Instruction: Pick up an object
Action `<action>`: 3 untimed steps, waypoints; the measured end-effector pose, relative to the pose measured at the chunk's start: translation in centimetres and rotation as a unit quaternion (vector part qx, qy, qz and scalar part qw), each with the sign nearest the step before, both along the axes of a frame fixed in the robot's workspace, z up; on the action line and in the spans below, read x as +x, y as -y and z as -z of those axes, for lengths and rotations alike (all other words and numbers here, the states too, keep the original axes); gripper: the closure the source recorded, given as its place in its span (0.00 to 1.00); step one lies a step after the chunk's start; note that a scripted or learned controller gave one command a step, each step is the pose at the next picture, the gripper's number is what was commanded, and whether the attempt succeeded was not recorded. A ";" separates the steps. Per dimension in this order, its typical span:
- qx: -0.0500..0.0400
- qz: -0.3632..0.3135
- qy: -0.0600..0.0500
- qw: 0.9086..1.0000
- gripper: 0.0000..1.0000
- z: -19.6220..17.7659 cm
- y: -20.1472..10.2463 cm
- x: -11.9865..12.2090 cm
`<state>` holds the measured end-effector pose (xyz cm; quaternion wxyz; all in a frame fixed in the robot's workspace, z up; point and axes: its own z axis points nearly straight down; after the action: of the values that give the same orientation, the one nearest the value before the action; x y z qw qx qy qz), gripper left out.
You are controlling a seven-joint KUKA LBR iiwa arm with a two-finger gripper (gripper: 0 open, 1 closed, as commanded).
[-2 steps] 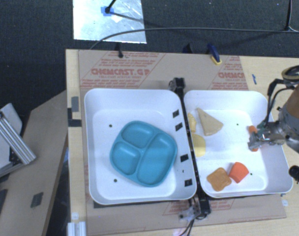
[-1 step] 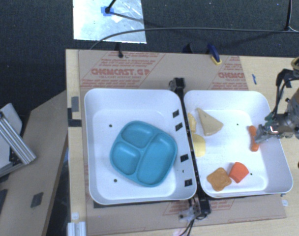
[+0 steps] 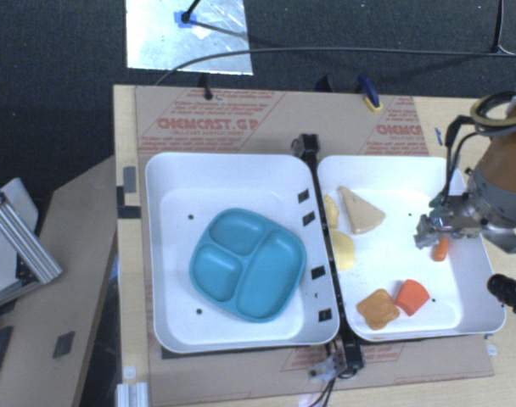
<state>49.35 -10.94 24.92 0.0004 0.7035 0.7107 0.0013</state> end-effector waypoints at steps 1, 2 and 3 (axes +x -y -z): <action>0.000 0.000 0.000 1.000 1.00 1.3 -5.2 0.7; 0.000 -0.001 0.000 1.000 1.00 0.9 -11.1 0.1; 0.000 -0.001 -0.001 1.000 1.00 0.3 -16.4 0.1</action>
<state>49.46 5.42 24.63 -0.0004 0.7030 0.7112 0.0012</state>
